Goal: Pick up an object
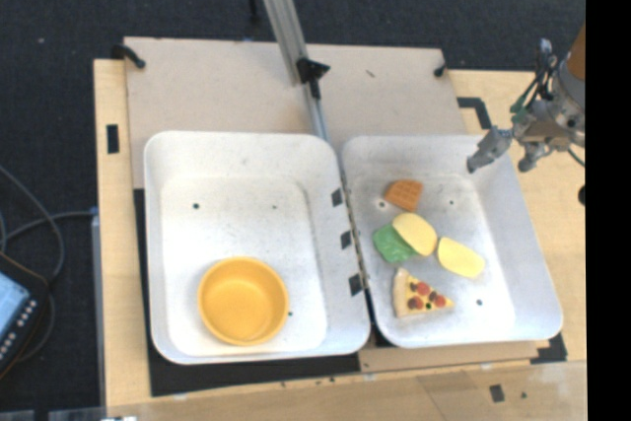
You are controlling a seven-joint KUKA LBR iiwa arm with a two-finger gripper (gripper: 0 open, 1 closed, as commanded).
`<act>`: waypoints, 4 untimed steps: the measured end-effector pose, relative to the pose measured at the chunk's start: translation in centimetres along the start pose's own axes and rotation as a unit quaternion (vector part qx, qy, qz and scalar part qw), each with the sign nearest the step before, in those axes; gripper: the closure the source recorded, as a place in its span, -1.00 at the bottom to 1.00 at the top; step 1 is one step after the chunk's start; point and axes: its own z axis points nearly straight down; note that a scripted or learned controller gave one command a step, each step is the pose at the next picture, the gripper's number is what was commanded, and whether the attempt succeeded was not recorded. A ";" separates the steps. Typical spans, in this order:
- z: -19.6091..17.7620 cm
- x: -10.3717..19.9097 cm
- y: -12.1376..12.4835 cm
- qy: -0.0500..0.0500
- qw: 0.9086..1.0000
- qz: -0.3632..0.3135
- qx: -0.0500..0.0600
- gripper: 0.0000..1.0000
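Two white bins sit side by side on the bench (113, 242). Left bin (168, 163): one yellow bowl (243, 300) stands upright in its lower part, mouth up.

Right bin (532, 291): five items cluster at centre. An orange-brown piece (404, 194) lies uppermost. Below it a green piece (390, 245) touches a pale yellow oval (416, 234), whose long axis runs from upper left to lower right. A second yellow oval (460, 257) lies just beside it on the same slant. A pizza-slice toy (418, 294) lies lowest, its crust edge toward the left and its tip pointing right.

Tool (506, 149): it hangs at the upper right corner of the right bin, well apart from every item, fingers spread and nothing between them.

Assessment: no object is lifted. Selection, descent, closure and lift all remain outstanding. The ovals would likely be gripped across their short axis.
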 end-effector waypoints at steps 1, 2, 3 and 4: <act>0.0 0.0 0.0 0.000 1.000 0.000 0.000 -1.00; 6.2 -0.5 0.1 0.000 1.000 0.002 0.003 -1.00; 11.5 0.0 0.9 0.000 1.000 0.000 0.002 -1.00; 16.6 -0.1 0.8 0.000 1.000 0.001 0.002 -1.00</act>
